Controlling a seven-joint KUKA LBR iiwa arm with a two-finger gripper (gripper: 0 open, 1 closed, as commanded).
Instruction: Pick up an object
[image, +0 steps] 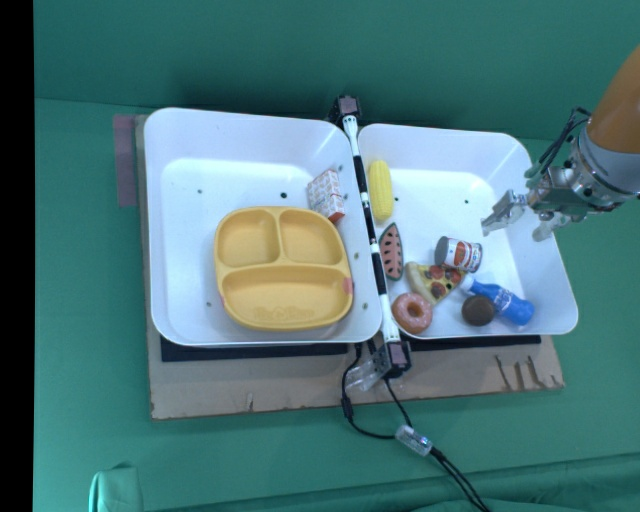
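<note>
Camera view: the tool (518, 217) hangs above the right part of the right bin (545, 262), its two fingers spread apart, nothing between them. The arm (615, 130) comes in from the upper right. The nearest candidate is the small can (459, 253), lying on its side on the bin floor, below and to the left of the tool and near it. The can's long axis runs roughly left to right with a slight downward tilt, the pale end cap facing left. Just beside it, lower left, the pizza slice (431, 281) lies flat, tip pointing down and right. The blue bottle (501, 301) lies further down, long axis slanting from upper left to lower right, white cap toward the upper left, touching or nearly touching the brown round piece (478, 310). Judgement: a short move down and left puts the tool over the can; the fingers should close across its short width, not along its length.
</note>
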